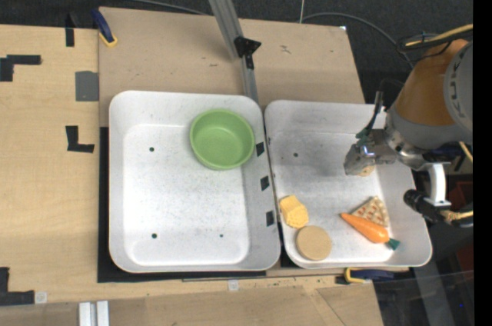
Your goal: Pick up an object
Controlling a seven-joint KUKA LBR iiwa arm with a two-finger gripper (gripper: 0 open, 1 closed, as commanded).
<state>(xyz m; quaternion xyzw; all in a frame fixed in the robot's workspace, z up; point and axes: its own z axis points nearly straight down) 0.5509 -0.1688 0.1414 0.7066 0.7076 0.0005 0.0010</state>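
Wooden tabletop [46, 186] carries two bins, and over the right bin [323, 124] we hover our pincer [360, 161], its state unclear to us, so next we judge a descent toward the carrot [367, 228] lying nearer, beside the sandwich wedge [372, 209].

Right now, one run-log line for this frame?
tool: over right bin | carrot, cracker, cookie: right bin | green bowl: left bin

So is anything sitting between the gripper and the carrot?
Nothing visible. The gripper is over bare floor of the right bin, and the carrot lies nearer the front edge, beside the toast wedge, which is off the direct line.
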